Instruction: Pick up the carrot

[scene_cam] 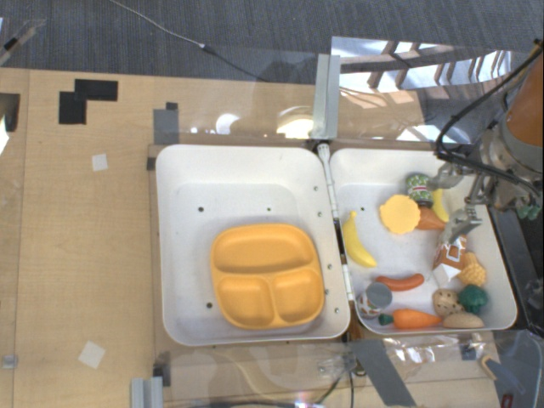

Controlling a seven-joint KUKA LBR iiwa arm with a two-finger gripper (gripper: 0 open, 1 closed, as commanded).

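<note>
So the carrot is down at the near edge of the right bin, lying flat, orange body with a green tip. Its long axis runs along that near edge, green end toward the bin's near-left corner, fat end toward a beige potato-looking thing. Pretty crowded around it: a little grey cup just up-left, a red sausage right above, a spotted egg and broccoli on the right side. Banana lies along the bin's left wall. My gripper hangs over the bin's right-middle, well apart from the carrot; can't tell how wide it's set. The yellow tray sits in the left bin.
</note>
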